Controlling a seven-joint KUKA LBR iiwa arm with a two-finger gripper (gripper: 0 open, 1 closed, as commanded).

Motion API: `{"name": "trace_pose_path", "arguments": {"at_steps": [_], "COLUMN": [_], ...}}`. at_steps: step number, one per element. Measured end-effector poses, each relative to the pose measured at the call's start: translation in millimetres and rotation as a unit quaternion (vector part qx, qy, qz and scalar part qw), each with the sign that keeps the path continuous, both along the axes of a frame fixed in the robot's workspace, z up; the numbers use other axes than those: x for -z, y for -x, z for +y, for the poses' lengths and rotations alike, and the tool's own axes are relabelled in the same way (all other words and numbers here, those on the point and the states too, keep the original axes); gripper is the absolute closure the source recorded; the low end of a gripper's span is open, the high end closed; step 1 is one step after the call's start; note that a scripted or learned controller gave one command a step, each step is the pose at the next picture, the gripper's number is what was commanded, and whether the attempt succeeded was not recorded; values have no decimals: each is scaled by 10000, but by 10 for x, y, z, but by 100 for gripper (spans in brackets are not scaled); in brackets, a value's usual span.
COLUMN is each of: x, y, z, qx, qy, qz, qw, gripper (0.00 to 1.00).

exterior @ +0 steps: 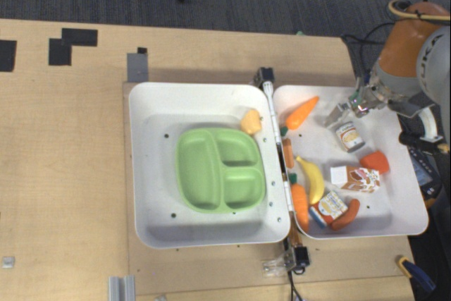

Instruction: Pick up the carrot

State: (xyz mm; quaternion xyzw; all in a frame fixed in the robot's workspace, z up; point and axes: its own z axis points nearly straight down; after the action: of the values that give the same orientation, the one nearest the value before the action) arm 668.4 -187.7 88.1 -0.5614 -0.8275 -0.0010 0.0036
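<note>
1. The carrot (301,113) is seen lying at the far left of the right bin (405,218), apart from the gripper (354,106).
2. A banana (312,180) and packets are held there too.
3. A green tray (220,170) is held in the left bin (144,173).
4. The finger state cannot be told.

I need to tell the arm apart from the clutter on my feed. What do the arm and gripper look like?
The arm is a rounded grey body with an orange band above the wrist. Dark cables loop behind it near the band. The gripper is small, silvery metal, with two thin fingers.
</note>
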Motion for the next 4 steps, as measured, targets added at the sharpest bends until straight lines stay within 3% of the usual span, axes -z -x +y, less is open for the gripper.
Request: {"name": "trace_pose_path", "arguments": {"at_steps": [1,2,3,4], "x": [53,40,58,32], "y": [58,49,82,397], "z": [475,913,1011,1035], "qx": [1953,2914,5065,5991], "qy": [58,125,130,32], "qz": [104,72,215,1], "qw": [9807,9565,8619,8007], "gripper": [0,0,0,0]}}
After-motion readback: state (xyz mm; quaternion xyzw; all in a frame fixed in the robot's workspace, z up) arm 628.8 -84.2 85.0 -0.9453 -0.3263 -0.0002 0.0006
